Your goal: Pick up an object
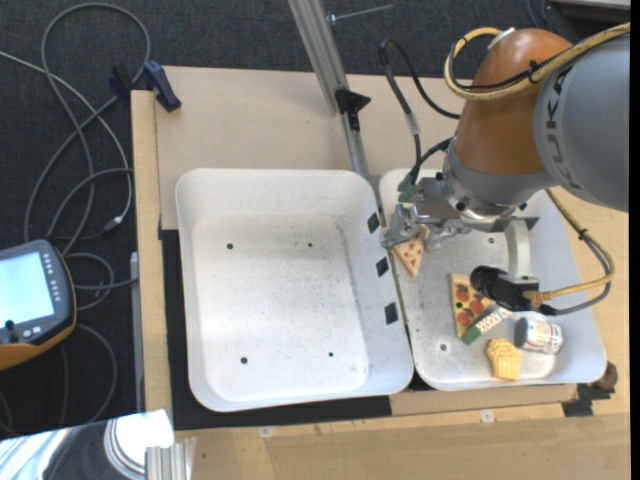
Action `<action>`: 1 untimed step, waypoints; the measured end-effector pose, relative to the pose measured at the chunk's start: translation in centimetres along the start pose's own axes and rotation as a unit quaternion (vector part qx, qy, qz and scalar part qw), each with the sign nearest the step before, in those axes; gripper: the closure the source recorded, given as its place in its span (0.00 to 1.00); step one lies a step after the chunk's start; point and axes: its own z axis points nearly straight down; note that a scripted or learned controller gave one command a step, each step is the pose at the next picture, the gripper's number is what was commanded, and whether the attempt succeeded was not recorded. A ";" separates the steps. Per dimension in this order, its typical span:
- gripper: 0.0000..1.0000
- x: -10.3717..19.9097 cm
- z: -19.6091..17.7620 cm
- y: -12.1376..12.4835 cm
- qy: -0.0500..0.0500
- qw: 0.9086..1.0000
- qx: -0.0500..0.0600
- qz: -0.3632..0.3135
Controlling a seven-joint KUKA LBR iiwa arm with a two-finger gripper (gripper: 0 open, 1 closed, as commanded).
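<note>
My gripper (407, 232) hangs over the left edge of the right bin (580, 268), under the grey and orange arm. A small triangular pizza-slice toy (409, 257) sits right below the gripper tip, touching or nearly touching it. The view does not show whether it is gripped. A larger colourful pizza-slice toy (467, 308) lies further toward the front of the same bin. Near the front right corner lie a yellow ridged piece (504, 359) and a small white can (541, 336) on its side.
The left bin (200, 208) stands beside the right one, their walls meeting near the gripper. A slanted metal pole (325, 43) rises behind the bins. Cables and a handheld pendant (30, 298) lie on the floor at the left.
</note>
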 end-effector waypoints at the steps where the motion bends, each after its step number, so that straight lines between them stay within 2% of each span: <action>1: 1.00 5.5 0.8 -2.2 -0.001 1.000 0.001 0.000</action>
